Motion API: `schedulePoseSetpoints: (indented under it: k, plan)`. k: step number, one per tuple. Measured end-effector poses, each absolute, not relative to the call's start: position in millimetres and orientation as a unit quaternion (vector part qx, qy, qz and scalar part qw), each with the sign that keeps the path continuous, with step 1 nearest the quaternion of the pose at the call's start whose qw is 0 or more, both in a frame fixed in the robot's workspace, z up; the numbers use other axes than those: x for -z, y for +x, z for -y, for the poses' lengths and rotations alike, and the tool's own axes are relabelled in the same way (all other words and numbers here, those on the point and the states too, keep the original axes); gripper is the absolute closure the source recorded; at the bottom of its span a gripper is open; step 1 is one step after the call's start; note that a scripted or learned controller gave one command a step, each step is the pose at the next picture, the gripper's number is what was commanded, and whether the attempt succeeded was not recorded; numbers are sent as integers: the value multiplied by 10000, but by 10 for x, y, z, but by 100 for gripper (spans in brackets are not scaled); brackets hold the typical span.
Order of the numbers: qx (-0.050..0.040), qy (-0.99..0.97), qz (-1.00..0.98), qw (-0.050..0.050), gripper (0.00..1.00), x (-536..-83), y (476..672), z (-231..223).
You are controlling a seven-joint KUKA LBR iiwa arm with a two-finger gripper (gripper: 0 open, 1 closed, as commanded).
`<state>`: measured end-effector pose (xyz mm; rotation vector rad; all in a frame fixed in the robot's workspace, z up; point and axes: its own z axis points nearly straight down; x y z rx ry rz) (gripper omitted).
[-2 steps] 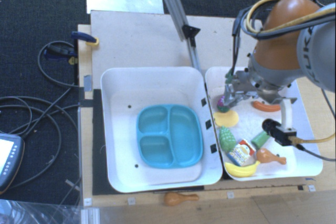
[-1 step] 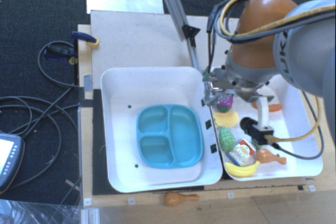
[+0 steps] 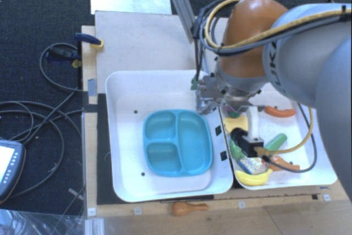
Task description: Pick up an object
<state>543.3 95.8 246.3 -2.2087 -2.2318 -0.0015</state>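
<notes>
Hovering at the seam between the bins, grip not yet made.

Cannot tell how the jaws of the gripper (image 3: 212, 100) stand, hidden as they are under the orange wrist; nothing seen held. Poised at the far rim where the left bin (image 3: 124, 118) meets the right bin (image 3: 324, 176), just off the far corner of the blue divided plate (image 3: 177, 142). Best, by this reading, to shift toward the right bin before descending: candidate objects crowd there, among them a green piece (image 3: 275, 142), an orange piece (image 3: 279, 112) and a yellow banana-like toy (image 3: 254, 178) at the near rim. Worth choosing one lying apart from neighbours, centring over its narrow axis, dropping straight, closing only once low enough. Plate looks too broad and flat to pinch from above.
</notes>
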Motion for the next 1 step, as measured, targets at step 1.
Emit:
schedulePoseSetpoints:
  k: [1]
  plan:
    - [4,-7053,7089,2,0,-2466,5438,-930]
